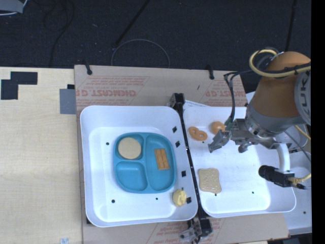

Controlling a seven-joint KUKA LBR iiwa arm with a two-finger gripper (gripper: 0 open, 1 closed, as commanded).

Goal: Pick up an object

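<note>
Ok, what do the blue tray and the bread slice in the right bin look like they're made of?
The blue tray looks like moulded plastic: uniform colour, smooth, rounded compartments with a slight sheen. The bread slice appears to be a toy, maybe foam or soft plastic: matte tan, evenly coloured, with tidy rounded edges. Too small to be sure.

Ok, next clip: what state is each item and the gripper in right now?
Blue tray: flat in the left bin.
Round cracker: in the tray's upper-left compartment.
Brown bar: in the tray's right compartment.
Yellow lump: loose beside the tray.
Pretzel: lying in the right bin.
Toast slice: flat, right bin.
Gripper: holding nothing visible.
</note>
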